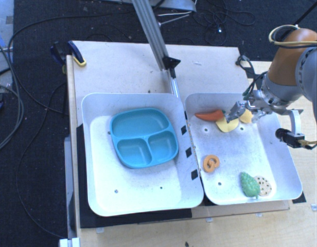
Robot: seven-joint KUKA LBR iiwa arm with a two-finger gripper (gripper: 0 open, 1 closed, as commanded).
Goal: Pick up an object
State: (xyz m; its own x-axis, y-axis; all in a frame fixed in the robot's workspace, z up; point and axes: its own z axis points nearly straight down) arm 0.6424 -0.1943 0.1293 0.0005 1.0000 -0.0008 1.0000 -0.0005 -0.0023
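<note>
The end effector (pixel 235 112) hangs low over the right bin (pixel 282 158), beside the yellow piece (pixel 228 125); its grip I cannot tell. Centre squarely over the piece before closing.

I see a blue tray (pixel 144 137) in the white left bin (pixel 97 189). White right bin (pixel 282 163): orange carrot (pixel 209 116), yellow piece (pixel 227 126), orange pretzel (pixel 211 163), green item (pixel 249 183), tan speckled cookie (pixel 263 185). Arm (pixel 292 60) grey and orange.
</note>
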